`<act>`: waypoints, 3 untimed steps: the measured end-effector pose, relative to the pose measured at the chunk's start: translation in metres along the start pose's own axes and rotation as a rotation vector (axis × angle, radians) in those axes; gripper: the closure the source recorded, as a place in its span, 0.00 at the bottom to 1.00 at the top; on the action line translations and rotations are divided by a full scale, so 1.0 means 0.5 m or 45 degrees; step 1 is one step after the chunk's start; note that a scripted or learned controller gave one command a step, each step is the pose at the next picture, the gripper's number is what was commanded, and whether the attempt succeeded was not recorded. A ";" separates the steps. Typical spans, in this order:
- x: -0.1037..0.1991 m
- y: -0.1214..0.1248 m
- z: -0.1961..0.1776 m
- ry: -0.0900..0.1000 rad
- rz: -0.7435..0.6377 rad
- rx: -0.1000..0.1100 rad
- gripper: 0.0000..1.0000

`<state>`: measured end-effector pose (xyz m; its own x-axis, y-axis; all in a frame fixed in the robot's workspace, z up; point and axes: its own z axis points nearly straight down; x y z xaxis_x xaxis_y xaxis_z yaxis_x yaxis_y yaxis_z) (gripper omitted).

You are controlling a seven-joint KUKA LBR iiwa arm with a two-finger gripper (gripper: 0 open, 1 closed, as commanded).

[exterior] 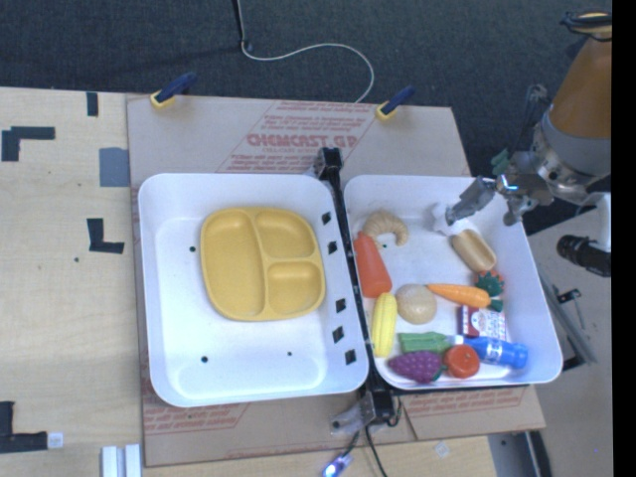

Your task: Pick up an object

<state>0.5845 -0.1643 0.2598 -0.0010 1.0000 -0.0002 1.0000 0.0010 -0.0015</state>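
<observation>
Above the right bin (537, 311), near its far right corner: the gripper (477, 199), reaching in from the right on the grey arm with its orange band (586, 87). Impossible to tell how far the gripper is parted; nothing visibly caught in it.

Just below the gripper, toward the bin's near side and slightly right: a hot dog (473, 250), the closest object and, by judgement, the likely pick. Long axis slanted, upper end toward the gripper, lower end pointing to the bin's right wall. Tan bun, rounded ends, reddish filling faintly visible along the top; smooth plastic look, probably light and prone to rolling if nudged.

Left of the hot dog: a croissant (386, 227), then a red-orange pepper (372, 265) along the bin's left wall. Below the hot dog: a carrot (459, 292) lying crosswise, a pale round onion-like piece (416, 303), a corn cob (384, 325), purple grapes (414, 367), a tomato (461, 361), a blue bottle (499, 352).

Far left of the hot dog, in the other bin (159, 296): a yellow divided plate (263, 263). Both bins resting on the counter (60, 266).
</observation>
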 end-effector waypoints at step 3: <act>0.327 -0.203 0.154 0.003 -0.007 0.005 0.00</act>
